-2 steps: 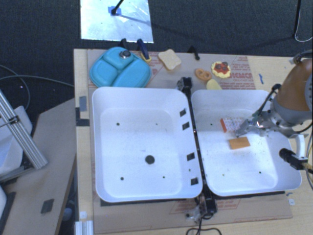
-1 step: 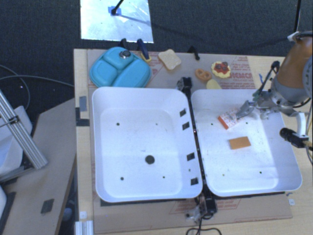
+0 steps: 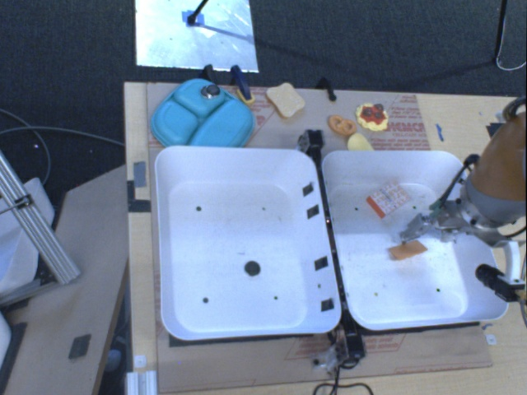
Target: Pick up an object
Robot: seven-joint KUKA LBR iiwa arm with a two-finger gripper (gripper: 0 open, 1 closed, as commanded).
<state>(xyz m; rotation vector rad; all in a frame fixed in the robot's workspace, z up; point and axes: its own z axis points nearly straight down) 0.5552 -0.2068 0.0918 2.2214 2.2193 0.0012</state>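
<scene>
Item: gripper [image 3: 414, 230], finger state cannot be told, poised just above orange block [image 3: 408, 251] in right bin [image 3: 362, 303]; advice: centre over block, descend squarely, avoid nearby patterned packet [image 3: 388, 199].

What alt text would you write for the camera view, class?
The gripper hangs over the right bin, just above an orange block and near a red-and-white packet. The left bin holds a small dark disc.

Left bin [image 3: 247, 245]: sitting beside right bin [image 3: 395, 245] on desk [image 3: 140, 303].
Right bin: holding wafer [image 3: 408, 250] and packet [image 3: 388, 199].
</scene>
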